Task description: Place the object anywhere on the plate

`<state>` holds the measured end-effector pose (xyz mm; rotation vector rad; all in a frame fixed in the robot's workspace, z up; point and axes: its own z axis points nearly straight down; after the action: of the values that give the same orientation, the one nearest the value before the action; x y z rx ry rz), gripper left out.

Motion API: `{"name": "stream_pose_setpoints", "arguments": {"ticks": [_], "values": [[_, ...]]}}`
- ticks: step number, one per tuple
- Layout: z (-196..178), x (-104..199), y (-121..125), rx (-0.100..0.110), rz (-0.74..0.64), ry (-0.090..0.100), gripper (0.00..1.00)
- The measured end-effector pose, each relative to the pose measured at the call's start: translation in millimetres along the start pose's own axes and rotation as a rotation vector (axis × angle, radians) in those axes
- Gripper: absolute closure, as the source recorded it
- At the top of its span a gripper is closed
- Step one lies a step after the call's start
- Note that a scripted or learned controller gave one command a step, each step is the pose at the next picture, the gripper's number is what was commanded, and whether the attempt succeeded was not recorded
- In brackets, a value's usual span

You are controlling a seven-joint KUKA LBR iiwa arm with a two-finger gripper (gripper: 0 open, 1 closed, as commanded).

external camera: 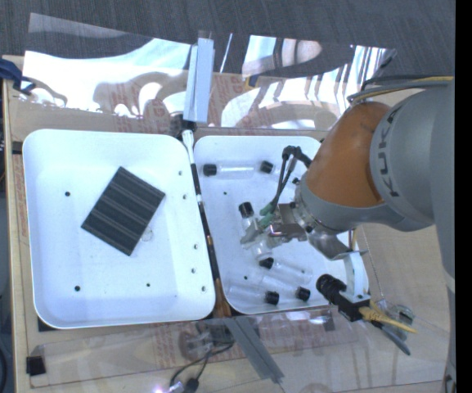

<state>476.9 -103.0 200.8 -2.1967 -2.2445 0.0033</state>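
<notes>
- The one camera is fixed above the bench [96, 354] and looks down on it at a slant, not straight from the top.
- It stands far enough to take in both white bins whole: the left bin [39, 219] with the dark ribbed plate [123, 210], and the right bin [223, 219] beside it.
- The far edge of the bench is at the top of the view (a strip of grey floor [219, 6] shows beyond it), the near edge at the bottom.
- The arm [383, 162] enters from the view's right and is nearest to the lens, so it looks large and covers part of the right bin.
</notes>
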Motion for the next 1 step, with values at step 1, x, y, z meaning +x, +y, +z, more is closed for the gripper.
{"name": "stream_pose_setpoints", "arguments": {"ticks": [1], "values": [[7.1,47.8,57.3,0.0,-0.194,0.001,1.0]]}}
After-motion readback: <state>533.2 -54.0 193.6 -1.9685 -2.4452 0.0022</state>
